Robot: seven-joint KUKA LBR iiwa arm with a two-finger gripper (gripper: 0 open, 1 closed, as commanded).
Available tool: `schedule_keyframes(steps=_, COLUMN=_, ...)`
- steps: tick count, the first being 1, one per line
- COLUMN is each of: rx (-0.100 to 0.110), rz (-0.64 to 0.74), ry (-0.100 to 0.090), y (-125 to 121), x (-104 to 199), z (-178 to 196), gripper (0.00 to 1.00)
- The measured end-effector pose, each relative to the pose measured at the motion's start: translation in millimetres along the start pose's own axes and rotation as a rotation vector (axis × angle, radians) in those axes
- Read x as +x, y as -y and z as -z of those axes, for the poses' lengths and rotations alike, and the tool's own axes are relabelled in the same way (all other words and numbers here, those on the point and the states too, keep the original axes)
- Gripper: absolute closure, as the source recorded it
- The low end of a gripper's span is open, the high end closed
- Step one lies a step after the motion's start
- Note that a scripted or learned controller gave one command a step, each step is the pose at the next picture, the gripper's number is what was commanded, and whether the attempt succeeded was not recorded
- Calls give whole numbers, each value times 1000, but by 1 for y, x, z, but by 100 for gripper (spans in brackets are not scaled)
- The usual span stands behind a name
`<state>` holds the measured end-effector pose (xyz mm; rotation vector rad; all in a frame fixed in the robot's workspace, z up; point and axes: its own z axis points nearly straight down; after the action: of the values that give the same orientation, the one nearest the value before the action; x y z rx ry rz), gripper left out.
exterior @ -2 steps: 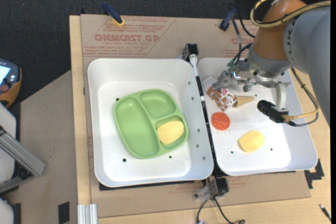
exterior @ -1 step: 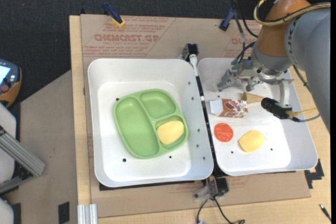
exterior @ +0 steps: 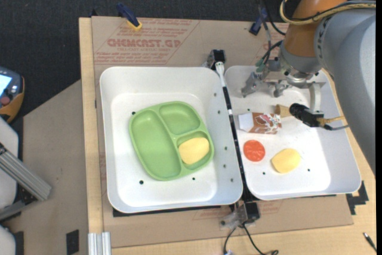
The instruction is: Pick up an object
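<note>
My gripper [exterior: 261,89] hangs over the back left part of the right bin [exterior: 340,179], open, with nothing between its fingers. Just in front of it lies a brown and white packet [exterior: 261,123]. Nearer the front of the same bin sit a flat red disc [exterior: 254,150] and a yellow lump [exterior: 286,160]. None of these touch the gripper.
The left bin [exterior: 116,128] holds a green divided plate [exterior: 156,140] with a yellow piece [exterior: 194,150] in its small front right compartment. A black divider rail [exterior: 229,116] runs between the bins. The arm's grey body [exterior: 352,51] covers the right bin's back right corner.
</note>
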<state>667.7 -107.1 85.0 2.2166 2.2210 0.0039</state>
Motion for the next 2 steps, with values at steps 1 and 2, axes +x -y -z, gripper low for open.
schedule_keyframes(steps=1, rx=-3, rz=0, ry=2, y=0, x=-1, z=11, gripper=100)
schedule_keyframes(steps=2, rx=-11, rz=1, ry=1, y=-2, x=16, z=138, gripper=100)
